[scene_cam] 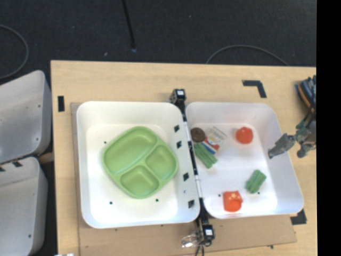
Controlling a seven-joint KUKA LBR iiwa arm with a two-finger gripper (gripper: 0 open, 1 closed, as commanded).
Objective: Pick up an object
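A light wooden bench top stands on a dark floor. Thin black cables trail across the floor on the far side. At the left, just beside the bench, sit two pale grey panels, one nearer, one farther. Black corner marks dot the wood.
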